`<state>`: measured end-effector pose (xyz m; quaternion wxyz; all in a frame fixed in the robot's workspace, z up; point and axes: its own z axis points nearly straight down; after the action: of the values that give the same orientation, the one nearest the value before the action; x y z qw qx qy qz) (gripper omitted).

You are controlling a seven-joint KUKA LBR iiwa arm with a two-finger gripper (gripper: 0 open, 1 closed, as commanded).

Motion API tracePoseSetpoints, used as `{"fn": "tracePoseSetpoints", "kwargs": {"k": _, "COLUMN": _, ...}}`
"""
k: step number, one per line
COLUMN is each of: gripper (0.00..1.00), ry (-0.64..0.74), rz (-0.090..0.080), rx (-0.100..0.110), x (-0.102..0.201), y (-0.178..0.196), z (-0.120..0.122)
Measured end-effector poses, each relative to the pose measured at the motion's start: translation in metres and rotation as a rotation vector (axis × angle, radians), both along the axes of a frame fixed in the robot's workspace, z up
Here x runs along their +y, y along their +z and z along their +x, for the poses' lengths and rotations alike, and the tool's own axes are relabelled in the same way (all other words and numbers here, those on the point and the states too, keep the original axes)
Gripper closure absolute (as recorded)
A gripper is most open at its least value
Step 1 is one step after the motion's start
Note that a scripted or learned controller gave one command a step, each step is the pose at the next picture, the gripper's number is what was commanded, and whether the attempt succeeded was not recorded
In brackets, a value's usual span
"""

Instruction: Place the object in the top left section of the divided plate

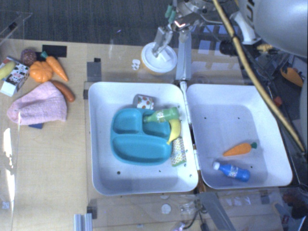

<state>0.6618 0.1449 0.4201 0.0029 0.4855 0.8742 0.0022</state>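
- Camera view: the arm [274, 13] hangs over the far right of the bench [48, 177], beyond the bins, and its pincer [179, 19] sits high near the top edge, above the gap between the two bins; I cannot tell how it is set.
- The left white bin [98, 143] holds a blue divided plate [137, 148], lying flat near the bin's middle.
- A green bottle [162, 115] lies on its side across the plate's upper right corner, its body partly over the rim.
- A yellow banana [174, 130] curves along the plate's right edge, just below the green bottle and touching it.
- A green speckled sponge-like piece [178, 151] leans between the plate's right edge and the bin wall, below the banana.
- A small patterned can [144, 101] stands just behind the plate, near the bin's far wall.
- The plate's top left section [126, 122] has nothing lying in it.
- The right white bin [240, 105] holds an orange carrot [239, 149] and, just nearer the front, a blue bottle [233, 172] with a white cap; the two are near but apart.
- On the bench to the left lie a pink cloth [38, 107], a small orange pumpkin [40, 71] and another carrot [58, 68].
- A white round lid-like disc [159, 59] sits on the bench behind the left bin.
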Motion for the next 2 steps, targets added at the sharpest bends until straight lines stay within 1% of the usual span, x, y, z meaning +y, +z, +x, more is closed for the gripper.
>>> {"fn": "tracePoseSetpoints", "kwargs": {"k": 2, "gripper": 0.00, "ry": 0.000, "rz": 0.000, "rx": 0.000, "x": 0.0000, "y": 0.0000, "z": 0.0000}}
